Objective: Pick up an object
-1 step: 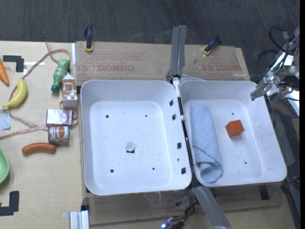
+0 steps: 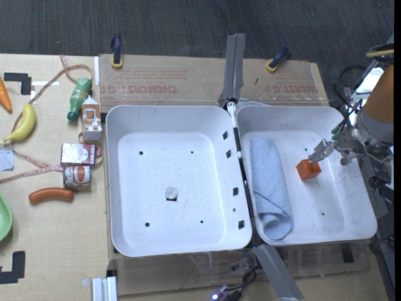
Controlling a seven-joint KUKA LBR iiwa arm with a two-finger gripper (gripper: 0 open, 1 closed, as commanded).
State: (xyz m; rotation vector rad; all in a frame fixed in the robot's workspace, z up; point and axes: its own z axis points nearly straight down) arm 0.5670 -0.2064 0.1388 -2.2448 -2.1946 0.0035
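A small orange block (image 2: 307, 169) lies on the floor of the right bin (image 2: 351, 231), right of a folded blue-grey towel (image 2: 270, 187). My gripper (image 2: 331, 157) hangs over the right bin's right half, just up and right of the block. Its two fingers are spread apart and nothing sits between them. The left fingertip (image 2: 317, 153) is close to the block's upper edge; I cannot tell whether they touch. In the left bin (image 2: 119, 187) rests a small white round piece (image 2: 171, 194).
A grey divider bar (image 2: 234, 74) runs between the bins at the back. On the wooden bench to the left lie a banana (image 2: 21, 124), a green bottle (image 2: 78, 96), a small carton (image 2: 91, 121), a can (image 2: 78, 176) and a sausage (image 2: 51, 195).
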